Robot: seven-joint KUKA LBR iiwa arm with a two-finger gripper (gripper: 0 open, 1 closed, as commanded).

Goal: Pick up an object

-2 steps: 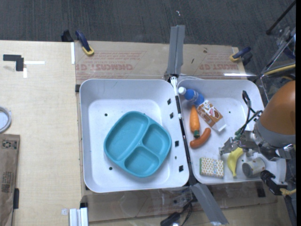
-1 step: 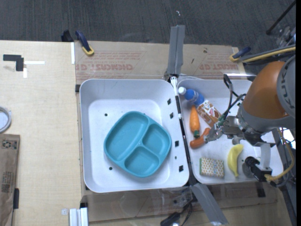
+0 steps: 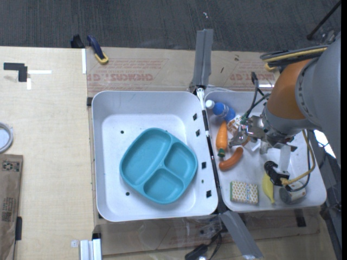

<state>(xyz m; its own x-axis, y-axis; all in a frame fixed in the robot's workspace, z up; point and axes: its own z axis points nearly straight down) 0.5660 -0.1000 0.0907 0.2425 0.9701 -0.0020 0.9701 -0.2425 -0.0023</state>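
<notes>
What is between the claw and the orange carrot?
Nothing I can see. The claw sits in the right bin, just right of the carrot. The sausage lies below them, the blue bottle above, both aside.

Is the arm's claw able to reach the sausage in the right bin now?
Probably yes. The claw hangs just above the sausage, and nothing lies on top of it; the carrot sits close beside, apart.

My arm point(image 3: 320, 85) is a bulky grey shell with a rounded orange band point(image 3: 287, 93) above the wrist. Below it sits darker metal hardware, with thin black cables looping around it and a yellow-tipped cable trailing off.
</notes>
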